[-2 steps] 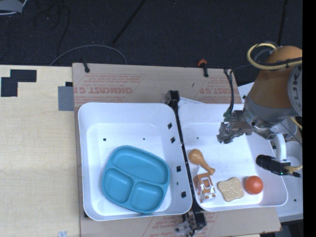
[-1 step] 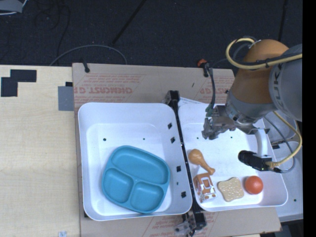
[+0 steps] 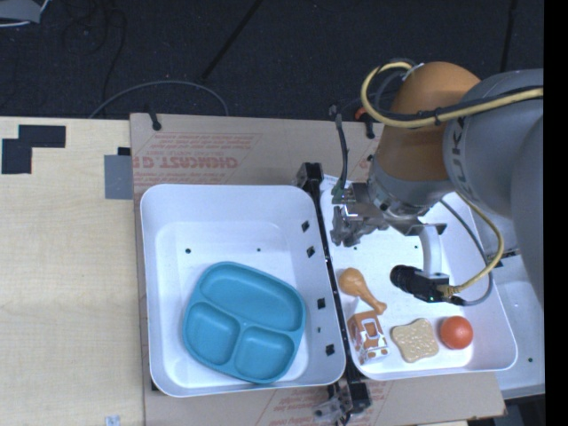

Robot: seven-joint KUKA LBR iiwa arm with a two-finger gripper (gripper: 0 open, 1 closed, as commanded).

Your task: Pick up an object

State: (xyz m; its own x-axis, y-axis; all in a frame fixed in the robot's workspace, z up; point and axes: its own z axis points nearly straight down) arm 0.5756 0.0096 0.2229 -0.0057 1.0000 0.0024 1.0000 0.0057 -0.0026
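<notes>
Nearest candidate for the pick: a toy drumstick (image 3: 358,285), lying flat in the right bin (image 3: 493,362), close to the wall it shares with the left bin.

The tool (image 3: 348,229) stands just beyond the drumstick's rounded end, towards the bin's far left corner. Whether it is open or closed cannot be told from this angle. No item is seen in its grip.

Other items in the same bin, along the near edge:
- an orange-and-white toy (image 3: 368,337), just beside the drumstick's thin end
- a toast slice (image 3: 415,340)
- a red ball (image 3: 455,332) next to the toast

The left bin (image 3: 177,229) holds a blue divided plate (image 3: 244,322). Both bins rest on the desk (image 3: 62,282).

Assessment: the step in hand appears to be the approach, with no pick yet made. The next move calls for shifting the tool a little nearer to centre over the drumstick, then descending and closing across its narrow part. Risk: the bin wall crowds the left side.
</notes>
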